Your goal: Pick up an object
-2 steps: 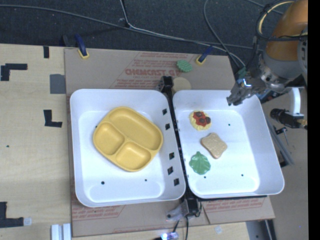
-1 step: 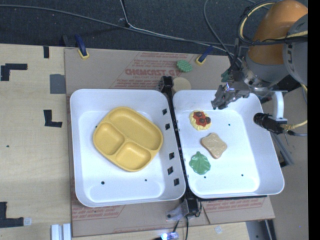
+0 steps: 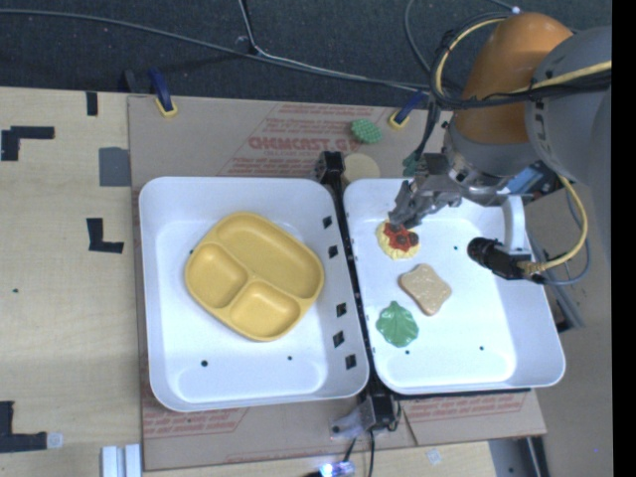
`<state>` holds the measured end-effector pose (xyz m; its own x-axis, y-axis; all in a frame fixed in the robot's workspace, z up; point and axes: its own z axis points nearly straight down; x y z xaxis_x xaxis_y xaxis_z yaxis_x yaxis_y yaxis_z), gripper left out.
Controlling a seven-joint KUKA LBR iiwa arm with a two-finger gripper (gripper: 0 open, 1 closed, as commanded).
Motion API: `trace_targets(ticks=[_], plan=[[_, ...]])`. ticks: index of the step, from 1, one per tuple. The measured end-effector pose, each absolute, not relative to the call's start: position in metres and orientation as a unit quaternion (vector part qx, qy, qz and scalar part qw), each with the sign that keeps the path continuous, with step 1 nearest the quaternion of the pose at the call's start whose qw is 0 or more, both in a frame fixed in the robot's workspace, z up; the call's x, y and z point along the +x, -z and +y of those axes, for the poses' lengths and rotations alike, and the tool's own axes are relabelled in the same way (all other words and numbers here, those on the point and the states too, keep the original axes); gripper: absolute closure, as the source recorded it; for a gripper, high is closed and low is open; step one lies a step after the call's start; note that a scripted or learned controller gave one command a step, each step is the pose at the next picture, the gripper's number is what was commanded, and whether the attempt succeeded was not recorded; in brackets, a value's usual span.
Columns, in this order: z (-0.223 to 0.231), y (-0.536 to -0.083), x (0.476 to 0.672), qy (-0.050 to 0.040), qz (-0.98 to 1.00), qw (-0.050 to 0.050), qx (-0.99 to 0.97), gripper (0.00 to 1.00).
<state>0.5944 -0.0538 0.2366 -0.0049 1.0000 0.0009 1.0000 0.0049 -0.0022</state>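
Your fingers [image 3: 405, 219], their spread impossible to tell, hover right over the round yellow toy with red topping [image 3: 397, 241] in the right white bin [image 3: 537, 366].

Yellow tray [image 3: 254, 275], white bins [image 3: 159, 296]
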Motion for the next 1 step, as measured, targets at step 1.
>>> trace_targets(ticks=[1], plan=[[-0.0008, -0.2231, 0.5801, -0.0008, -0.709, 0.002, -0.705, 1.00]])
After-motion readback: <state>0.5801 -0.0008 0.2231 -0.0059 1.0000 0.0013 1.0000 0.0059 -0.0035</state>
